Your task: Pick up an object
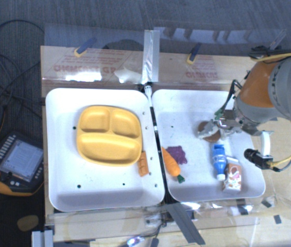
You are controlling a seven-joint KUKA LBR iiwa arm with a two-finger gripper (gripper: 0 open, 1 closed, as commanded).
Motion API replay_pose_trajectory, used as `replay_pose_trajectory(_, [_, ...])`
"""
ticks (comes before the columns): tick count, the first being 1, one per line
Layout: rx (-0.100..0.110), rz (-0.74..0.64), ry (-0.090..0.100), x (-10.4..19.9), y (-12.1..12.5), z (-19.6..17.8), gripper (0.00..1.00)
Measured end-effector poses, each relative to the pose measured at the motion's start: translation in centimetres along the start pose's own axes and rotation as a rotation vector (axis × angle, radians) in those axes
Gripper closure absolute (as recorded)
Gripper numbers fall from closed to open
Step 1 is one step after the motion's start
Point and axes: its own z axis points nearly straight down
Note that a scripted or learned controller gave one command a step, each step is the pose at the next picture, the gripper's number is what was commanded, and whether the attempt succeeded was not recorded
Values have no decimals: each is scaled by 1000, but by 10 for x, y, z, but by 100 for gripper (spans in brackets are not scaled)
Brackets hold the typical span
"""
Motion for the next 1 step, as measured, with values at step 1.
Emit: replay_pose_trajectory(1, [-2,-181,-1,73,16,-113,100])
